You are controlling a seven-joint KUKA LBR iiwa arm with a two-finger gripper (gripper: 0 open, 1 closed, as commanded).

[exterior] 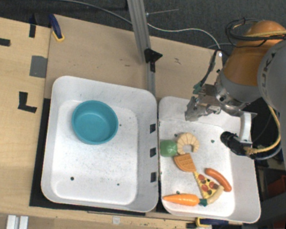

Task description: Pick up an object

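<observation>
Setting: robotics lab test bench.
Work surface: plywood bench marked with black tape pieces.
Fixtures: two shallow white bins set side by side; slanted aluminium strut rising from the bench.
Equipment: grey industrial arm with orange band.
Cabling: loose cables across dark floor.
Test items: plastic toy foods; teal bowl.

Two white bins, one blue bowl, and six toy foods, one a carrot.
</observation>
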